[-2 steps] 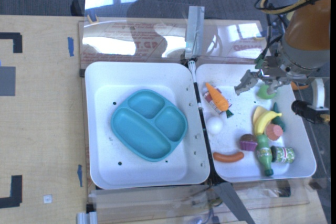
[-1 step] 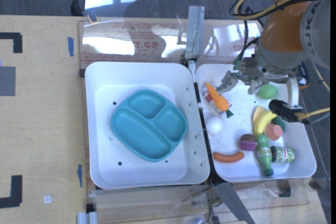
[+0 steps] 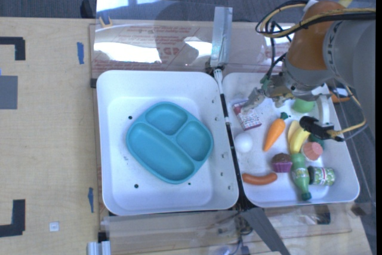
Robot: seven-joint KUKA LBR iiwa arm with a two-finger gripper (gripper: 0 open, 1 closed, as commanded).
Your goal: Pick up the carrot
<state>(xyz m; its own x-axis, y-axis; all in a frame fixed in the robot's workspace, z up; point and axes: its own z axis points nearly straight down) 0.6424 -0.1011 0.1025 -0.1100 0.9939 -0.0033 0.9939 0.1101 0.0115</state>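
Observation:
The orange carrot (image 3: 273, 133) with its green top lies tilted in the middle of the right bin (image 3: 346, 185), between a red-and-white packet (image 3: 249, 117) and a yellow banana (image 3: 296, 136). My gripper (image 3: 266, 91) hangs over the bin's back part, up and slightly left of the carrot, close above the packet. Nothing shows in its grasp. The arm's orange band (image 3: 310, 45) and grey body cover the bin's back right corner.
Around the carrot lie a white egg (image 3: 243, 143), a red sausage (image 3: 259, 178), a purple piece (image 3: 282, 162), a green bottle (image 3: 301, 177), a pink piece (image 3: 313, 150) and a green item (image 3: 303, 106). The left bin (image 3: 113, 92) holds a blue divided plate (image 3: 170, 141).

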